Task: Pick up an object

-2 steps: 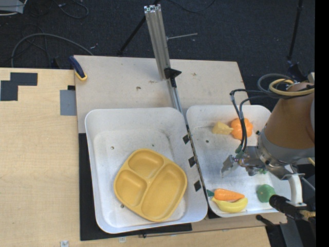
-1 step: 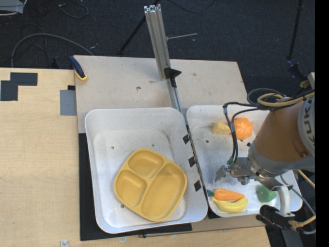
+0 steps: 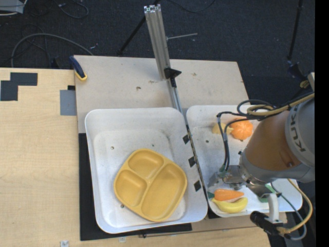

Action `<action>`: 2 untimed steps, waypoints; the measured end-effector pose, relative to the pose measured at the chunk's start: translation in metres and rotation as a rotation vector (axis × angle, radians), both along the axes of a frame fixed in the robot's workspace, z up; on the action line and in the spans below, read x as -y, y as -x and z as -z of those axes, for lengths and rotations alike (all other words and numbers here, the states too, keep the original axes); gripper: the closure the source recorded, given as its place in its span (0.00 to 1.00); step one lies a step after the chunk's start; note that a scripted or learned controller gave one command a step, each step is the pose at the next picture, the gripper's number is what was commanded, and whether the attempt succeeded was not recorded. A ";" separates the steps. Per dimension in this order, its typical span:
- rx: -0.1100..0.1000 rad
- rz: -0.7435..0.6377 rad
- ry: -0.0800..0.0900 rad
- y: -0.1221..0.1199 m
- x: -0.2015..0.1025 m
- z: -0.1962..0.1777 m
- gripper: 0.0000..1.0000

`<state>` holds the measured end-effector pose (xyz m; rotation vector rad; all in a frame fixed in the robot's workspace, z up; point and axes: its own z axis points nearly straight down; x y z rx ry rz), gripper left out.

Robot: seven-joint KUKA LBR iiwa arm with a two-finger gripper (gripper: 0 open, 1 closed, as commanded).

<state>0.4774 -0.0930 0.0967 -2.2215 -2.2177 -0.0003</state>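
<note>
While the arm's bulk hangs over the right bin, the sensible landmark for everything here is the banana, which lies at the near edge of that bin. Just beyond the banana and touching it along its upper curve sits a carrot, orange with a hint of green to its right. The gripper is just past the carrot, low over the bin floor; whether it is spread or pressed together I cannot tell, since the wrist hides the working end from above.

Judging from this, the carrot or the banana is the likeliest target, and nothing appears to be grasped yet. To do the pick well, the tool should come straight down over one item alone, centred across its narrow width, not along its length, so the two touching pieces are not shoved together against the bin wall. The banana's curved, smooth skin may roll; the carrot looks the easier catch.

Farther from the banana, toward the back of the same bin, an orange fruit rests well apart, partly behind the cables. To the banana's left, across the divider, the left bin holds a yellow divided plate, out of the way of this step.
</note>
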 end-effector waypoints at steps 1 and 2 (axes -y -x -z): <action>-0.002 0.004 -0.001 0.000 0.000 -0.010 1.00; 0.004 -0.003 0.002 -0.007 -0.003 -0.071 1.00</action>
